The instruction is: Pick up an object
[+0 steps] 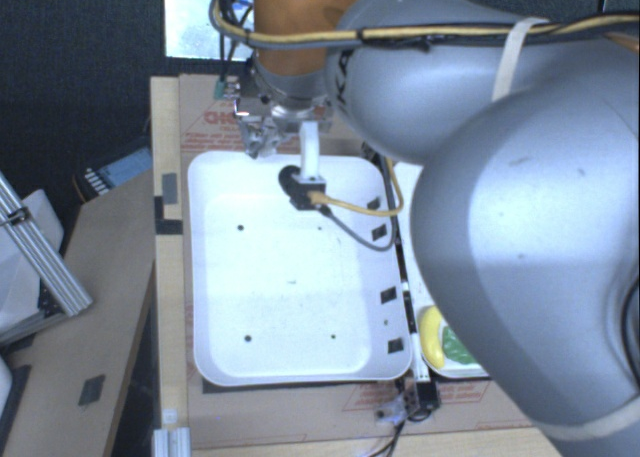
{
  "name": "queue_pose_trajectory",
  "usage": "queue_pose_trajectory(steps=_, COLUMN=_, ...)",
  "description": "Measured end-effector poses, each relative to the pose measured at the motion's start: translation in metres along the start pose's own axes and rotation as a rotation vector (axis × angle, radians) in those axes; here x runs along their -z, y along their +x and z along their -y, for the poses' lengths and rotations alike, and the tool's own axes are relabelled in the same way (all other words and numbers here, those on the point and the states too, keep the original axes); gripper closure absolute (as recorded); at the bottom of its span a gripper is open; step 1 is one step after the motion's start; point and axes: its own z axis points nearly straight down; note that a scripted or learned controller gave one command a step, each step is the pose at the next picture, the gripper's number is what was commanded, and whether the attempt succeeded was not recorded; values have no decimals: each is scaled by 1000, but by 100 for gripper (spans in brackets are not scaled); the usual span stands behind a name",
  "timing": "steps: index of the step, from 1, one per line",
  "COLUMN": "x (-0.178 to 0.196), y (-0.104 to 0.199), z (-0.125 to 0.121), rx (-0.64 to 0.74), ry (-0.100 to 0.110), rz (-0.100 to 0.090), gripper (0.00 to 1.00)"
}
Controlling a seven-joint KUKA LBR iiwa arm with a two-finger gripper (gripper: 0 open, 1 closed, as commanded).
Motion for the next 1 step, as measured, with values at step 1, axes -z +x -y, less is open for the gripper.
queue_pose_trajectory(steps=1, x=17, y=0, z=8, rx=0, ry=11, rz=2, gripper=100)
